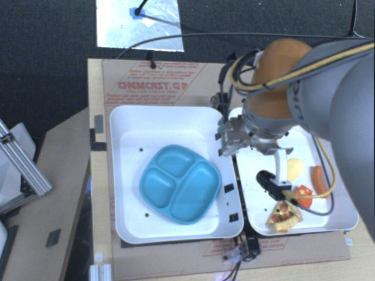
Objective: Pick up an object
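I can read 1 piece of print here: large reddish-brown capitals on the cardboard sheet (155,78) that lies under my 2 bins, spelling what looks like "CHEMCAST", followed by 2 more letters, perhaps "GP", that I cannot make out for certain. Several lines of smaller print in the same colour stand above and below that word, too small and blurred for me to read.
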`<state>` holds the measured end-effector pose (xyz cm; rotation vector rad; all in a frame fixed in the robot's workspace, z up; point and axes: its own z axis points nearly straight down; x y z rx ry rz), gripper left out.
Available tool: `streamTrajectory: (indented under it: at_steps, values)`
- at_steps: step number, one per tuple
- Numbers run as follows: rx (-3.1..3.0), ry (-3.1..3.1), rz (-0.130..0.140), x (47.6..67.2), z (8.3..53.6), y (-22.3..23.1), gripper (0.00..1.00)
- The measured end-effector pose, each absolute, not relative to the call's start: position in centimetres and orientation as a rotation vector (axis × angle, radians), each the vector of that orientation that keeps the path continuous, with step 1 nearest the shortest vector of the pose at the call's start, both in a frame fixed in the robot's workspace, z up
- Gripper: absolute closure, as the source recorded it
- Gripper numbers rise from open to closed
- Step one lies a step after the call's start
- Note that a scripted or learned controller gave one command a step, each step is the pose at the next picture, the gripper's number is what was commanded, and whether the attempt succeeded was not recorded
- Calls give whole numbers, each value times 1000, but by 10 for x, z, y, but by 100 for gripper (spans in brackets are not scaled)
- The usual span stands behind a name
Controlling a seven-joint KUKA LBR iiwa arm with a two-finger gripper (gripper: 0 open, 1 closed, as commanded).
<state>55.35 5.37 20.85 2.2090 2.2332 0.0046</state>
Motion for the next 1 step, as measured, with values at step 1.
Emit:
streamTrajectory:
  at_steps: [1]
  values:
    - [2209, 2233, 6, 559, 225, 106, 100]
